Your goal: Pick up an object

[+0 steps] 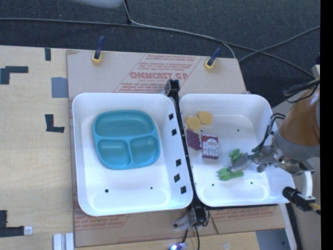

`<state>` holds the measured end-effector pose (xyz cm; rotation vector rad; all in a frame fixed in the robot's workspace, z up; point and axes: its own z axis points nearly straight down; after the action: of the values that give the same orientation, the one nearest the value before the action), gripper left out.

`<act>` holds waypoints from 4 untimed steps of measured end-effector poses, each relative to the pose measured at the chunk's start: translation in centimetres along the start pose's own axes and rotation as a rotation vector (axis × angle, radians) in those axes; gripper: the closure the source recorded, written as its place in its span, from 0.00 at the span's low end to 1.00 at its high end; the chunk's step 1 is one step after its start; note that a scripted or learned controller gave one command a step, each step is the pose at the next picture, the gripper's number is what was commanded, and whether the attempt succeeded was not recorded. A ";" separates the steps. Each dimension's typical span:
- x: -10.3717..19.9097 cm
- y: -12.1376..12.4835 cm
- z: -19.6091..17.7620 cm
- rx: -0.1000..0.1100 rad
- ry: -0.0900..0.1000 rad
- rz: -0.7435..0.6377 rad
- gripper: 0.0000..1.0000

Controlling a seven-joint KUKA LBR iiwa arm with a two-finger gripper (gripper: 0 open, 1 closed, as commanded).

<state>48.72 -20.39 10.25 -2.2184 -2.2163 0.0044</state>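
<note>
camera view: two-finger gripper reaches a leafy green plastic vegetable in the right shallow white bin — jaw state cannot be told — best centred squarely before lifting.

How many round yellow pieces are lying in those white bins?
2: yellow piece one and yellow piece two lie touching in the right bin, near its upper-left corner.

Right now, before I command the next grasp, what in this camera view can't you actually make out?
- The hand: its fingertips blur into the green leafy toy in the right bin; open, shut or gripping is not readable.
- The small red box: its label is too small to read.
- The purple item: partly covered by the box, identity unclear.
- The arm: cut off by the right edge.
</note>
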 end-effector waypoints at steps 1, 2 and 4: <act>-0.1 0.4 1.5 -0.013 -0.004 0.000 0.00; 0.1 0.4 0.5 -0.012 0.000 -0.003 1.00; -1.4 0.5 -11.0 -0.008 -0.004 -0.002 1.00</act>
<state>49.30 -21.85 21.22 -2.2220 -2.2251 -0.0004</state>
